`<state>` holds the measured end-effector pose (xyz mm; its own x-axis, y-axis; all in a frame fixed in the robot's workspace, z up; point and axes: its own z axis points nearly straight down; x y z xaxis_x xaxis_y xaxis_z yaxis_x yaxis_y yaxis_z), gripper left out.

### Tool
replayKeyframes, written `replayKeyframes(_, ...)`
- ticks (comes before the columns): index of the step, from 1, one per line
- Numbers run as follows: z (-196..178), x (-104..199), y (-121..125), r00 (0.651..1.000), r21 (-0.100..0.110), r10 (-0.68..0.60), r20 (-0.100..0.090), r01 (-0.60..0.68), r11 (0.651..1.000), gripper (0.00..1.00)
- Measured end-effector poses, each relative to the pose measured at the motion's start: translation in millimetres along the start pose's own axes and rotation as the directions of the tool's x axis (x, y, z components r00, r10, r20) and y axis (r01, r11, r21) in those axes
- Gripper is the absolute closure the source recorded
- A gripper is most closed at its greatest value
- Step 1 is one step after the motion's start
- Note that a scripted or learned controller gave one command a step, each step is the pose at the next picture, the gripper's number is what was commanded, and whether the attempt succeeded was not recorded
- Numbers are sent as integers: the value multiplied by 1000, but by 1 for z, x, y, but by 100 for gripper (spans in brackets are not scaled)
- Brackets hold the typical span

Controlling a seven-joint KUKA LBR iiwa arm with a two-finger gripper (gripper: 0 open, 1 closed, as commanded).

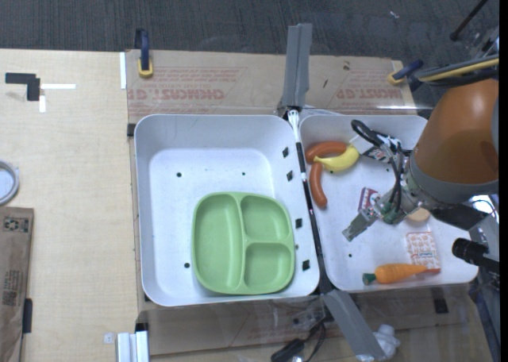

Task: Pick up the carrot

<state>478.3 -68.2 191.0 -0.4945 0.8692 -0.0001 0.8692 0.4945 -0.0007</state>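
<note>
Carrot (401, 273): lies on its side at the near edge of the right bin (343, 261), orange body pointing right, green stub end to the left; nothing touches it.
Packet (423, 248): small white and red, flat on the right bin's floor just behind the carrot's right end.
Green plate (243, 244): three compartments, set in the near part of the left bin (159, 194), nothing in its compartments.
Tool (359, 225): low over the middle of the right bin, tilted down and to the left; behind and to the left of the carrot and apart from it. How far its fingers stand apart I cannot tell, and nothing shows gripped in it.
Arm (460, 142): grey with the orange band, comes in from the right over the right bin's far right part.
Sausages (319, 186): two red ones in the far left part of the right bin, one running along the dividing wall, one curved behind it.
Banana (337, 162): yellow, lying against the curved sausage.
Surface (63, 194): pale wood to the left of the bins, brown cardboard behind them.
</note>
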Motion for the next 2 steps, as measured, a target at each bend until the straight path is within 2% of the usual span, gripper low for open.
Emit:
replayKeyframes(1, 0, -3, -2, 993, 1, -119, -1, 119, 993, 0)
replayKeyframes(2, 0, -20, -12, 968, 0, -252, 0, 252, 968, 0)
